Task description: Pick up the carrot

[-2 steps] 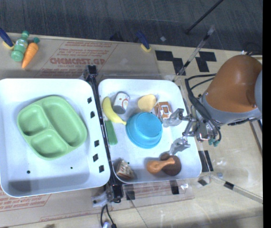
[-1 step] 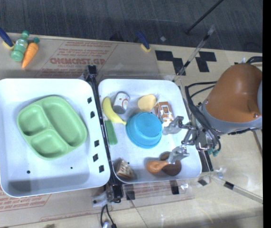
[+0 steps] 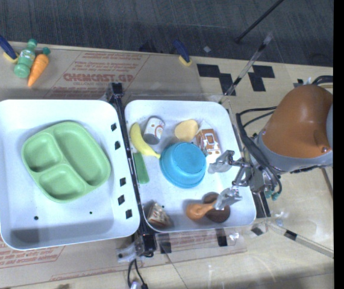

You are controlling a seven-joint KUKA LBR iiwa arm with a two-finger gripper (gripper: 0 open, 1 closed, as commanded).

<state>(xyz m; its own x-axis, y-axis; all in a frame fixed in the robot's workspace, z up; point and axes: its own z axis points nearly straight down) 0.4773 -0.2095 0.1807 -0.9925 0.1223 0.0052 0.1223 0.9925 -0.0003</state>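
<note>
An orange carrot (image 3: 37, 68) with a green top lies on the cardboard beyond the far left corner of the left bin (image 3: 3, 179), beside a green toy bottle (image 3: 23, 62). My gripper (image 3: 225, 179) hangs over the right side of the right bin (image 3: 172, 108), far from that carrot. Its fingers are open: one fingertip (image 3: 221, 161) stands by the blue bowl (image 3: 183, 163), the other (image 3: 228, 197) just above a brown item (image 3: 215, 214). An orange, carrot-coloured piece (image 3: 196, 210) lies against that brown item at the near edge. Nothing sits between the fingers.
The right bin also holds a banana (image 3: 140, 141), a small can (image 3: 153, 128), a yellow round item (image 3: 186, 129), a printed packet (image 3: 209, 141), a green stick (image 3: 141, 168) and a brown wrapped piece (image 3: 157, 215). A green divided plate (image 3: 65, 160) lies in the left bin.
</note>
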